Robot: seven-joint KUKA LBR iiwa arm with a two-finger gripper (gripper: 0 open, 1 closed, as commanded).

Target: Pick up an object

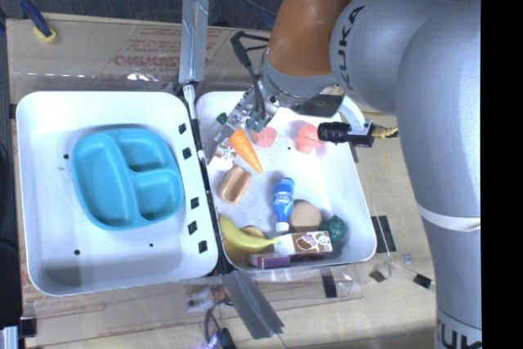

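Arm (392, 37) fills the 1–3 o'clock side, nearest the lens. Gripper (245, 120) sits low at the right bin's (359, 208) 11 o'clock corner; can't tell if the jaws are apart or together. Carrot (245, 149) lies just under it, touching or not unclear. Blue tray (127, 176) in left bin (41, 127).

Left bin (33, 176) holds the divided tray (127, 176), sitting about centre. Right bin (359, 212) is crowded: the carrot (245, 149) lies at the back, just under the gripper (248, 115), apparently touching it. The bread roll (234, 184) sits in front of the carrot. Right of that roll stands the small bottle (283, 200). Along the front wall, the banana (241, 237) lies left, the flat box (296, 248) right beside it.
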